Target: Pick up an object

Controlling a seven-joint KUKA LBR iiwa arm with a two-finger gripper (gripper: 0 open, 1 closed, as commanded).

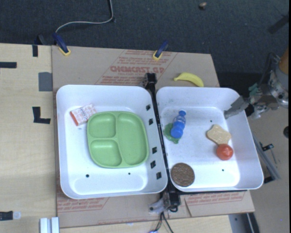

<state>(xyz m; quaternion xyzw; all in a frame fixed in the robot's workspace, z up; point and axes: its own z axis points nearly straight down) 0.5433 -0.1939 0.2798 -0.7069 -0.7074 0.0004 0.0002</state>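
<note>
Right now I see the brown cardboard sheet (pixel 131 69) spread over the pale wooden surface (pixel 19 144), and on it two shallow white plastic bins side by side. Sitting in the left bin (pixel 68 178) is a light green plastic plate with three compartments (pixel 118 139), filling most of the floor. Just beside the plate's far left corner lies a small red and white paper packet (pixel 82 114), tilted.

Across the right bin (pixel 247 174) the smaller things are spread out. A blue plastic bottle with a blue cap (pixel 178 124) lies on its side near the left wall, on top of a small green leafy piece (pixel 171 135). At the near left corner I see a round brown cookie-like disc (pixel 183 174). Toward the right wall a tan bread-like piece (pixel 218 134) lies just beside a small red tomato-like ball (pixel 224 152), the ball nearer to me.

Beyond the right bin's far rim a yellow banana (pixel 188 79) rests on the cardboard.

At the right bin's far right corner, over the rim, I find the claw (pixel 231 112), a dark grey piece angling down from the arm. I cannot tell how it stands, and nothing sits in it that I can make out.
</note>
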